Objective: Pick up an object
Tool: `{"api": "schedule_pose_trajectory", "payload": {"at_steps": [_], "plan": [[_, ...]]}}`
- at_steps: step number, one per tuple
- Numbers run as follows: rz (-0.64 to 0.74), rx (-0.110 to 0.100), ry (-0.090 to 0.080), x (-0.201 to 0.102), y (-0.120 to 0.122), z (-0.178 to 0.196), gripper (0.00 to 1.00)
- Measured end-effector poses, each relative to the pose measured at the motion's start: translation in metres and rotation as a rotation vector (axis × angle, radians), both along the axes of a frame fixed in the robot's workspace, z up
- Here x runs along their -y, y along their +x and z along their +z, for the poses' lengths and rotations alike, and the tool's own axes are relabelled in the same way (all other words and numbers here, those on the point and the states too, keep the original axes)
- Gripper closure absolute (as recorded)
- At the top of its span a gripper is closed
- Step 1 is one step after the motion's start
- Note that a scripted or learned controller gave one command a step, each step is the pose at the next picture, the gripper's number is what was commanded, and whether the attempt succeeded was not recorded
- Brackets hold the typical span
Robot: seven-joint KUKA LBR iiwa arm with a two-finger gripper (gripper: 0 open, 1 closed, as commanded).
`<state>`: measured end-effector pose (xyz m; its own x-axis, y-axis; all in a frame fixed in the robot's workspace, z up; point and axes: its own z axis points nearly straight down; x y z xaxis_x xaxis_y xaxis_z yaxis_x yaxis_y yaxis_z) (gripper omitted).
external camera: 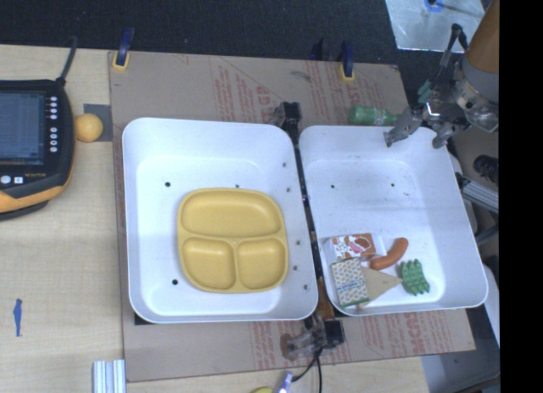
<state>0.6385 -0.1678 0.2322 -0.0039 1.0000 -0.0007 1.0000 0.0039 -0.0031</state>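
We see the candidates for picking gathered in the near corner of the right bin (441, 213): a small red and white packet (353, 247), a sausage (390, 253) lying just to its right at a slant, a green bumpy toy (414, 277) below the sausage, and a patterned square packet (348, 283) beside a tan wedge (383, 283). The packets sit close against the bin's left wall, and the items are near or touching one another. None of them is in contact with the arm.

The gripper (417, 128) hangs at the far right corner of this bin, over its rim, well apart from the cluster. Its two fingers appear spread apart, one reaching left toward the rim and the other down to the right, and we see nothing between them.

Just beyond the bin's far edge lies a small green object (369, 115) on the cardboard sheet (212, 86).

The left bin (153, 154) holds a yellow divided tray (231, 239) with three compartments. Further left on the bench, a teach pendant (30, 145) rests beside an orange ball (88, 126).
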Motion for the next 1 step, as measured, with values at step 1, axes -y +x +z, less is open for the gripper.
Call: {"api": "schedule_pose_trajectory", "payload": {"at_steps": [1], "plan": [[0.0,-0.001,-0.001,0.045,-0.0485,-0.0414,0.0]]}}
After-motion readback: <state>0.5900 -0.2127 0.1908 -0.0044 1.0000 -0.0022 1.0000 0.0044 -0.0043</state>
